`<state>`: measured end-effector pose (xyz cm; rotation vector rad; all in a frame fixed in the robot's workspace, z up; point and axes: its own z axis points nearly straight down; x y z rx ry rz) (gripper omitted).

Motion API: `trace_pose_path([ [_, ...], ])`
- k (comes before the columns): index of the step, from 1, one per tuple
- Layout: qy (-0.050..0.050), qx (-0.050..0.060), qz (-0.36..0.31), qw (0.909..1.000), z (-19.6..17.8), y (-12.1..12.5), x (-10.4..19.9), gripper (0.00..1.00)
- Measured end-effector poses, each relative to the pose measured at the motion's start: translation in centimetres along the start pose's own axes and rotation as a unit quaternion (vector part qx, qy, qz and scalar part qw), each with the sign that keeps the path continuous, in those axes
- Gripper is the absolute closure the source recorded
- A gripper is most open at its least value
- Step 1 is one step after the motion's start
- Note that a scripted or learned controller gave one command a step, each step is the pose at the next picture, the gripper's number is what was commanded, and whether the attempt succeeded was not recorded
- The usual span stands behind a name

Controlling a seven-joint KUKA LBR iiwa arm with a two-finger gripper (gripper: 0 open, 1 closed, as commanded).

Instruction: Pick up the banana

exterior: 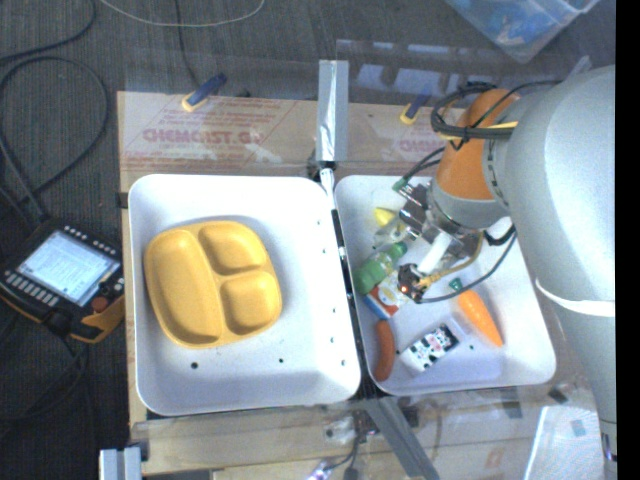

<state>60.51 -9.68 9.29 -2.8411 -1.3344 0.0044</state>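
Banana [386, 215] is lying in the right bin [520, 363], near its far edge, partly under the hand [420, 268], which is hovering beside it; hand opening cannot be told.

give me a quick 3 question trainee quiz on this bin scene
1. True or false: the yellow three-compartment plastic plate lies in the left white bin.
2. Which bin is the gripper over? A) left B) right
3. Fill in: the orange carrot-shaped toy lies near the right white bin's ____ wall, as the camera sees it.

Key
1. true
2. B; it hangs among a green bottle-shaped toy, a brown sausage-shaped toy and a black-and-white patterned block.
3. right
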Motion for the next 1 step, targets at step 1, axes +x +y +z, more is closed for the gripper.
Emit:
trace_pose_path([
  [1, -0.002, 0.003, 0.001, 1.0000, -0.52, -0.08, -0.11, 1.00],
])
